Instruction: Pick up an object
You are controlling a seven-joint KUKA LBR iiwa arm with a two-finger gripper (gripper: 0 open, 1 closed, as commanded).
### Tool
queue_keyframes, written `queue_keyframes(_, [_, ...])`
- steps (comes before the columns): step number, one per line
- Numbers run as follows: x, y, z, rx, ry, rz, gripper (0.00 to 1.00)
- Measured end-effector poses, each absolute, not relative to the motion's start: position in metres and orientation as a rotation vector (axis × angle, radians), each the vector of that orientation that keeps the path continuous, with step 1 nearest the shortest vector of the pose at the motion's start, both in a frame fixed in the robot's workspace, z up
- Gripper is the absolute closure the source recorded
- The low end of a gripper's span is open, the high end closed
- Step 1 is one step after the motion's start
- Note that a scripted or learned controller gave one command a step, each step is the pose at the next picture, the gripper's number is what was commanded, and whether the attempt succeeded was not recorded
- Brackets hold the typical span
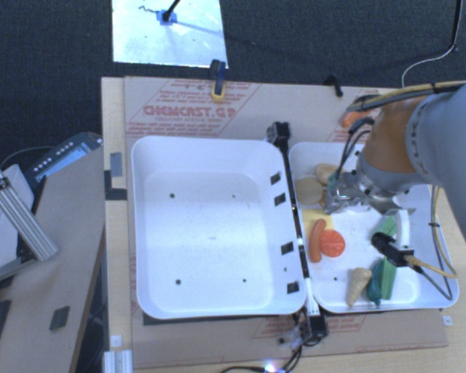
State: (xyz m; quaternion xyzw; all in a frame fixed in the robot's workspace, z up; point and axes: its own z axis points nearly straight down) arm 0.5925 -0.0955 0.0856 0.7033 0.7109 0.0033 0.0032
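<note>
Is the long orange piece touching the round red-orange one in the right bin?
Touching. The camera view shows the orange piece lying against the red-orange ball, no white floor between them.

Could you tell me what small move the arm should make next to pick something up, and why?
Probably a short descent: the gripper sits low in the right bin, just above the orange carrot-like piece and the red-orange round piece, and nothing is visibly held.

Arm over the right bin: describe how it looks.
The arm is a thick, rounded grey cylinder with a broad orange band above the wrist. Dark cables run along it down to the metallic gripper.
</note>
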Motion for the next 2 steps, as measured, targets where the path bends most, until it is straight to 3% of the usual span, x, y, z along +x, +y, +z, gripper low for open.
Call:
queue_keyframes(1, [0.503,-0.09,0.084,2.227,2.225,-0.005,1.0])
queue_keyframes(2, [0.557,-0.088,0.135,2.21,2.222,0.008,1.0])
